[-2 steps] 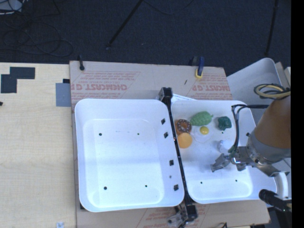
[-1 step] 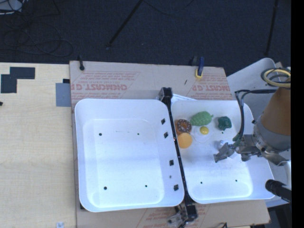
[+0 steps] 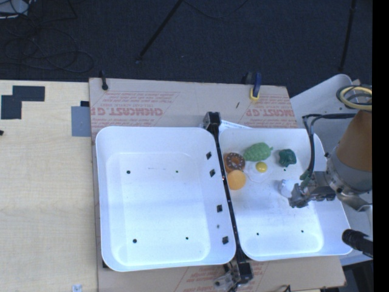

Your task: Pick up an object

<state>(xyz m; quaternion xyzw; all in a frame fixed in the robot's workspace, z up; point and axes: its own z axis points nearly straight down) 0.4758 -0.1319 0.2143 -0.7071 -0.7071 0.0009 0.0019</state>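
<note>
at the bottom edge of the view, closest to the camera, a small dark clamp [image 3: 234, 275] sits where the two bins meet, on a sheet of brown cardboard [image 3: 182, 105] with red printing that lies under both bins. the left white bin [image 3: 109, 193] is a shallow rounded tray with a few small dark dots on its floor. a black divider strip [image 3: 220, 187] runs between it and the right white bin [image 3: 273, 248].

the objects to pick from are all in the far half of the right bin. a brown ring-shaped donut toy [image 3: 234, 161] lies just beside the divider, with an orange ball [image 3: 236, 179] touching its near side. a light green leafy lump [image 3: 258, 151] lies a little further right, and a small yellow piece [image 3: 261, 167] sits just in front of it. a dark green lump [image 3: 287, 157] lies near the bin's far right part, apart from the others.

the grey arm comes in from the right, with its orange band [image 3: 358, 142] visible at the frame edge. the gripper [image 3: 296, 194] is low over the right side of the right bin, near the dark green lump but not touching it. a small pale shape lies by the fingertips; what it is cannot be told. whether the fingers are apart or together cannot be told either.

a blue and yellow clamp [image 3: 255, 87] grips the cardboard's far edge. the bench [image 3: 42, 187] to the left is pale wood.
</note>
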